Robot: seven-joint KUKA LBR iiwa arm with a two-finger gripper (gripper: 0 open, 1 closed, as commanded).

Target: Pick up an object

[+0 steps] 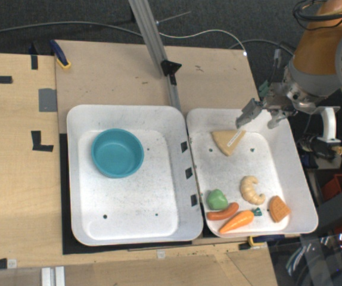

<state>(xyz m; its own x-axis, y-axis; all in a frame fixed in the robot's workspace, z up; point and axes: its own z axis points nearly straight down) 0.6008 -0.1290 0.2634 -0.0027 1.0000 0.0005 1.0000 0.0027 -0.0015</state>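
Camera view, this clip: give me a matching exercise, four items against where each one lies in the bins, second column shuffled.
Items:
1. teal bowl
2. tan wedge
3. carrot
4. croissant

Places:
A. right bin, upper part, just below the gripper
B. left bin, upper left area
C. right bin, middle, above the waffle piece
D. right bin, along the near edge, beside the red sausage

Pairs: 1-B, 2-A, 3-D, 4-C
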